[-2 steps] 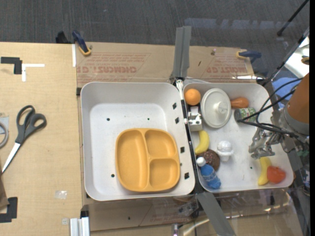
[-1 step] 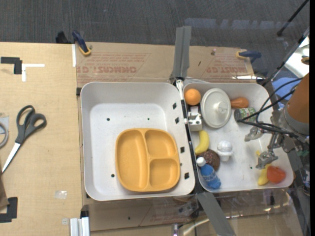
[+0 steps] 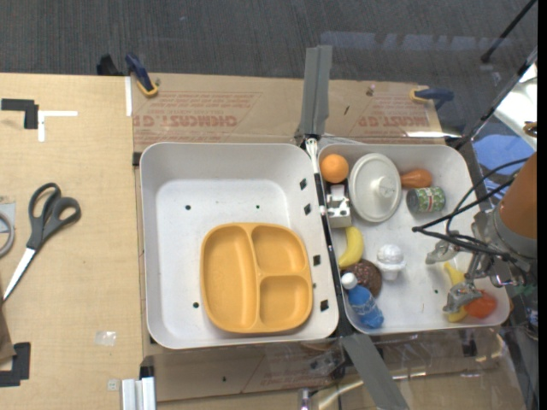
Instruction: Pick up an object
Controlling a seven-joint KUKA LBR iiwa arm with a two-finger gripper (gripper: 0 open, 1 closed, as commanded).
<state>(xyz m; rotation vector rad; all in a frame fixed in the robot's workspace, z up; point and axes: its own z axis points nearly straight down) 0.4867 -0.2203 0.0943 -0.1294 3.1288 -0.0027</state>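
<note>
My gripper (image 3: 447,277) is low over the front right corner of the right bin (image 3: 427,148), open, with its metal fingers (image 3: 438,252) spread apart. A small yellow object (image 3: 454,272) lies between them on the bin floor, not gripped. A red object (image 3: 482,307) sits just right of the nearer finger. Further left in this bin lie a banana (image 3: 351,247), a white cup (image 3: 391,259), a brown round item (image 3: 367,273) and a blue bottle (image 3: 365,306). At the back are an orange (image 3: 334,167), a white bowl (image 3: 376,186), an orange-brown piece (image 3: 416,178) and a green can (image 3: 426,200).
The left bin (image 3: 171,229) holds a yellow divided plate (image 3: 256,277). Scissors (image 3: 38,225) lie on the wooden bench at far left. Black cables (image 3: 457,220) cross the right bin's right side. The divider wall between the bins carries a small grey block (image 3: 337,207).
</note>
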